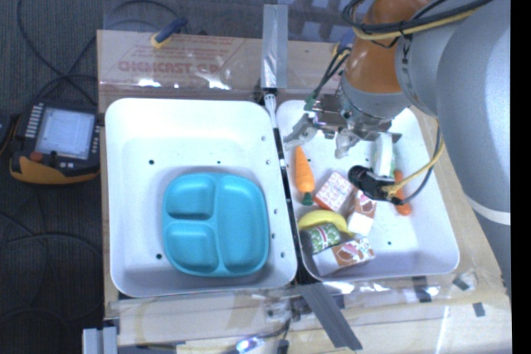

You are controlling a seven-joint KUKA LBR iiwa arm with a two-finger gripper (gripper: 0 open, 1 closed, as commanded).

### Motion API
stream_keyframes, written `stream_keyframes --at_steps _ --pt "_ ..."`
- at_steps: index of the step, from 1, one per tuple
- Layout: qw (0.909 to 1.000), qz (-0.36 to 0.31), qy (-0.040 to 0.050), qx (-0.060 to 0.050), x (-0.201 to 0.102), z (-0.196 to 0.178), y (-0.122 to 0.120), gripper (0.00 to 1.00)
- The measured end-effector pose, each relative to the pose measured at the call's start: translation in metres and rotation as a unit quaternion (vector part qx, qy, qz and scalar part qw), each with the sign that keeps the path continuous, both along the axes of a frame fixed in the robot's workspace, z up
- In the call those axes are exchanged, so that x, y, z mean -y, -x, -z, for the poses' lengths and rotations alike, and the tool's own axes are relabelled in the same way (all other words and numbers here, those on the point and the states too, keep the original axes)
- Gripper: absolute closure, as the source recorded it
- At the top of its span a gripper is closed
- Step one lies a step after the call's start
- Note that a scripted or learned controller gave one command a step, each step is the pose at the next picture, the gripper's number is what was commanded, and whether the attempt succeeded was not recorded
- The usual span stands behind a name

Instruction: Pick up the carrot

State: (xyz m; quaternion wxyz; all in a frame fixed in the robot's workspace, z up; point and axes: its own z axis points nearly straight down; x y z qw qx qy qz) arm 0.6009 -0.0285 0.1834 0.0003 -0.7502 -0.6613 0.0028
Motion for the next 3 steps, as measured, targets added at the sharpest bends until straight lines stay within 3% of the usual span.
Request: stream_keyframes --at_steps 2,3 --pt "1.0 0.0 -0.0001 0.0 0.0 0.0 0.0 0.0" --pt "0.9975 0.071 -0.0002 0.001 -0.024 -0.025 -0.045 0.0"
